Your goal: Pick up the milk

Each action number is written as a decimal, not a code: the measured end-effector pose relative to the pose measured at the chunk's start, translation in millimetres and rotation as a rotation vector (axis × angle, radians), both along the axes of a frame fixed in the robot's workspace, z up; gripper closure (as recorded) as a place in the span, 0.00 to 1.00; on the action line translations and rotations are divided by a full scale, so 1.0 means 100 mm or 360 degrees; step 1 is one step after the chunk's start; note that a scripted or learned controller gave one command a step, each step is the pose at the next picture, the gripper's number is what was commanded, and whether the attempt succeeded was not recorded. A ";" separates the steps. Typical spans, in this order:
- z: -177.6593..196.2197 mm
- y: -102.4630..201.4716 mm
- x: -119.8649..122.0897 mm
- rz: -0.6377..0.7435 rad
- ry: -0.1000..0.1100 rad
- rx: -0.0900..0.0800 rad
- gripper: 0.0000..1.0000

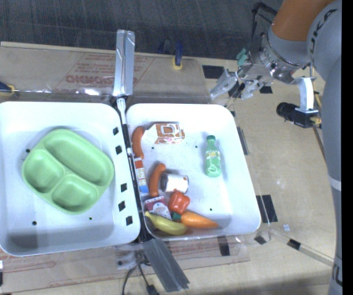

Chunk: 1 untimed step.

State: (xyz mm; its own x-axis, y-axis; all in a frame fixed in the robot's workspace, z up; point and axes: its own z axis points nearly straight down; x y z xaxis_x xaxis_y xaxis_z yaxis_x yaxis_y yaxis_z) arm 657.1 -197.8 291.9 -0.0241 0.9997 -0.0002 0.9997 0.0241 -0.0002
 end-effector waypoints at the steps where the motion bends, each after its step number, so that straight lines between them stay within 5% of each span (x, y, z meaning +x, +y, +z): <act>1: 0.16 0.35 0.00 -0.0234 0.0001 -0.0002 0.00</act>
